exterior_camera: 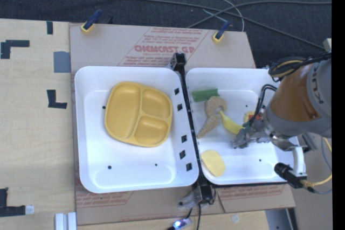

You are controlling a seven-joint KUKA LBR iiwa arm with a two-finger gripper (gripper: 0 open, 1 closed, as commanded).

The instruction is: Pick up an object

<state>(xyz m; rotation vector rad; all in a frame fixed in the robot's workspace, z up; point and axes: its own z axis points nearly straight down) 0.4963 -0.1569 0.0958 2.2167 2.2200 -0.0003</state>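
The right bin [253,169] holds a green piece [205,95] at its far left. Beside that lies a tan ice-cream cone [211,115], then a yellow banana [230,124], and a pale yellow disc [213,162] near the front. My gripper [241,140] is low in the middle of this bin. It sits just right of the banana's lower end, touching it or nearly so. A small orange and yellow thing [248,116] is partly hidden behind the wrist. The view shows nothing held in the gripper.
The left bin [91,132] holds a yellow divided plate [138,113]. A black divider [185,126] with clips runs between the two bins. The orange band of the arm [294,99] hangs over the right bin's right side. Cables [215,5] lie behind the bench.
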